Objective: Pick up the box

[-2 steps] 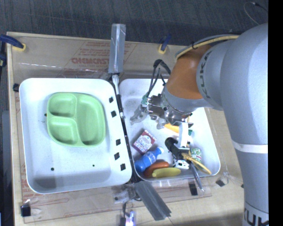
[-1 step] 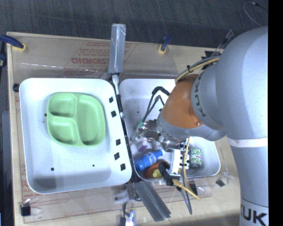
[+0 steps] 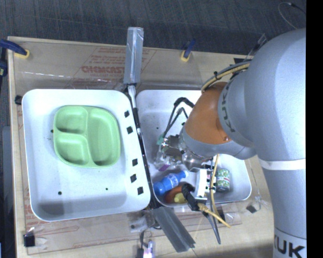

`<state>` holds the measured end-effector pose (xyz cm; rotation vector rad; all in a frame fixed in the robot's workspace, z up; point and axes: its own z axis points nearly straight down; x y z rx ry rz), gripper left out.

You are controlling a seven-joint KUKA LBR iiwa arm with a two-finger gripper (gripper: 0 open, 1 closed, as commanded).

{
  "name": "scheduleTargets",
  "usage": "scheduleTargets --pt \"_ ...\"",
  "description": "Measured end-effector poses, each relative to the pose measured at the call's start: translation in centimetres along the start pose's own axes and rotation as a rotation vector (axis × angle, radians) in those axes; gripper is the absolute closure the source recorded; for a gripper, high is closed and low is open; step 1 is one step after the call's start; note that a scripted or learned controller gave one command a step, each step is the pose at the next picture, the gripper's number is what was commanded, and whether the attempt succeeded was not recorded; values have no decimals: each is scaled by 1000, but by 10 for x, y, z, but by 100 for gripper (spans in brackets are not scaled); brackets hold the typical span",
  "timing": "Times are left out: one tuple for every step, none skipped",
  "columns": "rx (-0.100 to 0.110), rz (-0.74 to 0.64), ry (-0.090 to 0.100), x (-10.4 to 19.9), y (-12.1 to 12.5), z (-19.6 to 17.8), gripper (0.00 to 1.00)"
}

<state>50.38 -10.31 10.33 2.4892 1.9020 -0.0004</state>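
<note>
My gripper (image 3: 168, 153) is low in the right bin (image 3: 151, 104), near its left wall, with the grey wrist and orange band above it hiding most of the bin floor. Just below the gripper lies a blue bottle (image 3: 169, 183) on its side, with a small yellow and red item (image 3: 178, 197) at the bin's front wall. A small green and white patterned item (image 3: 222, 179) sits at the front right. I cannot pick out a box for sure; it may be hidden under the arm.
The left bin (image 3: 37, 198) holds a pale green divided plate (image 3: 87, 136) in its upper half. A ridge with black clips (image 3: 134, 163) separates the two bins. Blue clamps (image 3: 15, 48) hold the bench's back edge.
</note>
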Motion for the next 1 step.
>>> scheduleTargets --pt "10 -32 6 63 -14 -107 100"
